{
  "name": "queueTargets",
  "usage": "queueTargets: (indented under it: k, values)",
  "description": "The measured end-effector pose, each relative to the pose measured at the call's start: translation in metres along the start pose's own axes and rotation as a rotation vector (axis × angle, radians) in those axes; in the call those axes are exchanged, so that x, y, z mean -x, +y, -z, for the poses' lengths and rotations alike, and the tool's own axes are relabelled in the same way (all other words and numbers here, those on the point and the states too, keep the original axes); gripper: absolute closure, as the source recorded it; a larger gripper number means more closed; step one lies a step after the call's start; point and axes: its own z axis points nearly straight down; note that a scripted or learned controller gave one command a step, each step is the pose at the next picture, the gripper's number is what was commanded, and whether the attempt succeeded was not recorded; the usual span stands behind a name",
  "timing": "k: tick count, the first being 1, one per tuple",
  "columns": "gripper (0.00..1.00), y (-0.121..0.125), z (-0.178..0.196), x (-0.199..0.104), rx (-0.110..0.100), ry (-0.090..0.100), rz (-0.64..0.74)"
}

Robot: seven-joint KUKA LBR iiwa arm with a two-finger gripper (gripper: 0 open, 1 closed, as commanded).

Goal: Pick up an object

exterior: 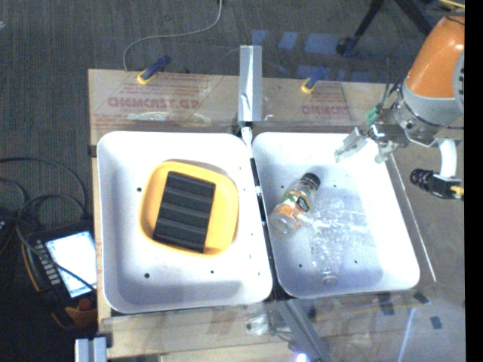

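In the right bin [404, 266] a small clear bottle [296, 200] lies on its side toward nine o'clock, its black cap pointing to about one o'clock, with an orange and green label and orange liquid near its base. Just beside it, toward four o'clock, lies a crumpled clear plastic wrapper [339, 228]. The gripper [365, 145] hangs over the bin's twelve o'clock edge, fingers spread, pinching nothing. The left bin [113, 225] holds a yellow dish [226, 202] with a black ribbed block [184, 211] on it

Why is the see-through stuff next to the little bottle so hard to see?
In the camera view, the clear crumpled plastic nearly blends into the white right bin, showing just faint glints; the small bottle beside it stands out. The end effector looks slightly blurred.
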Motion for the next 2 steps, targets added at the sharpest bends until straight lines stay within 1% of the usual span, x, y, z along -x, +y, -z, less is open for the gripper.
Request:
queueTargets:
  k: [1,2]
  values:
    - [0.00,-0.027,-0.097,-0.056,-0.001,0.000,-0.057]
    - [0.00,-0.050,-0.134,-0.059,0.016,-0.004,0.019]
